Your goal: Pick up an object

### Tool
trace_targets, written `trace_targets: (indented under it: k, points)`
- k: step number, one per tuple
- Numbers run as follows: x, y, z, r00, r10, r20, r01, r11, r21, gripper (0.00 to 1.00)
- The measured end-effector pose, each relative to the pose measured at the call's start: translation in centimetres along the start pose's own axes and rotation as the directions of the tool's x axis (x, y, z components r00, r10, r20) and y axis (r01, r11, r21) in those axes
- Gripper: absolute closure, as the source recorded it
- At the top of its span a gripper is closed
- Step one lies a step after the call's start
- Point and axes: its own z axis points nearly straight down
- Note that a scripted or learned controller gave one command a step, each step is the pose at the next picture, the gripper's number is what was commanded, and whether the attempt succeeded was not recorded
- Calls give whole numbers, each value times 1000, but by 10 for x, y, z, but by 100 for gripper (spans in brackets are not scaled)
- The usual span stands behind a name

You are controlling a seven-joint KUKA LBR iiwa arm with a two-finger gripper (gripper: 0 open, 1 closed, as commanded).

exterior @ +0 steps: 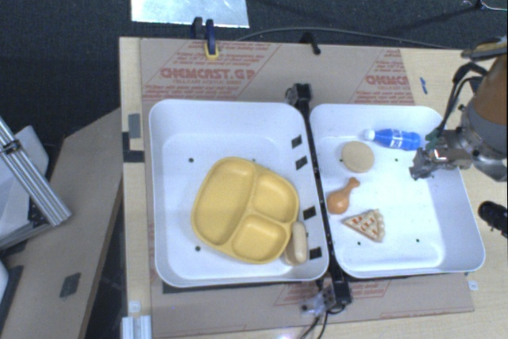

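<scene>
Gripper (pixel 423 164) hovers just right of blue bottle (pixel 394 139) (not touching).

Arm appearance, overhead camera

Grey arm (pixel 486 135) with an orange band (pixel 494 90) above the wrist, partly cut off at the frame edge. Thin dark cables loop along the side of the wrist. Gripper (pixel 421 167) is dark metal, small and blocky, with reddish and green specks on its body. Finer detail too blurred to read.
</scene>
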Motion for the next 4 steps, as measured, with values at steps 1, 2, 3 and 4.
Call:
trace_targets:
  k: [1, 2, 3, 4]
  points:
    - [44, 8, 6, 1000, -5, -3, 5, 1000, 4, 100]
    - [92, 24, 17, 1000, -6, -4, 6, 1000, 6, 100]
    - [143, 33, 6, 1000, -6, -4, 6, 1000, 4, 100]
    - [190, 41, 18, 1000, -6, -4, 6, 1000, 6, 100]
